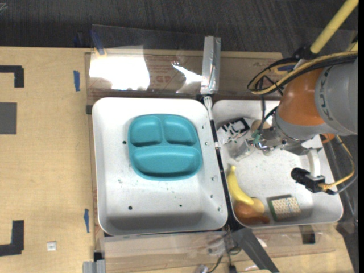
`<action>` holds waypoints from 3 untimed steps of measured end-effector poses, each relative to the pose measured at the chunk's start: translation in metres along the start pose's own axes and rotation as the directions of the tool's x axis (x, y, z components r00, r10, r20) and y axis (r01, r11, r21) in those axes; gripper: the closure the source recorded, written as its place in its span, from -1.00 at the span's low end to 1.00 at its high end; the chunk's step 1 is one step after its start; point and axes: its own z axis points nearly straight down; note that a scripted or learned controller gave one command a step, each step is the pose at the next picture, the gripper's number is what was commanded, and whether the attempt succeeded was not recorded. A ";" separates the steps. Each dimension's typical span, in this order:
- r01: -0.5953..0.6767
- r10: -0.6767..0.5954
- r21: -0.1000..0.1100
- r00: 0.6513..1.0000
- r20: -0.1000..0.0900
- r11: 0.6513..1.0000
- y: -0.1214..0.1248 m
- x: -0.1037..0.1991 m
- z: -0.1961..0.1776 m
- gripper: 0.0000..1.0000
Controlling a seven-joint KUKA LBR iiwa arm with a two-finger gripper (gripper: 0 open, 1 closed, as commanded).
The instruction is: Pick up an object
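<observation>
Where the wooden bench (45,152) meets the dark carpeted floor (170,4) along the top of the camera view, two shallow white bins sit side by side. The left bin (114,203) holds a teal divided plate (165,145) with three compartments, lying flat near the bin's centre. The right bin (330,206) holds a yellow banana (239,189) along its left wall, a reddish-brown fruit (250,212) touching the banana's lower end, a small patterned box (284,207) just beside that fruit, and a black-and-white item (233,127) in the upper left corner. The grey arm (341,98) with its orange band (301,104) reaches in from the right; the gripper (250,144) hangs over the upper part of the right bin, near the black-and-white item and well apart from the banana. Whether the jaws are open or closed I cannot tell. Black marks and blue tape strips dot the bench surface; a clear sheet (148,70) lies behind the left bin; yellow cables (284,70) loop behind the arm
</observation>
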 end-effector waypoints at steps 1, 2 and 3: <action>-0.123 0.123 -0.002 0.992 0.000 0.992 -0.015 -0.003 0.000 -1.00; -0.245 0.245 -0.002 0.970 0.001 0.970 -0.023 0.004 0.000 -1.00; -0.354 0.354 -0.001 0.935 0.000 0.935 -0.037 0.017 -0.100 -1.00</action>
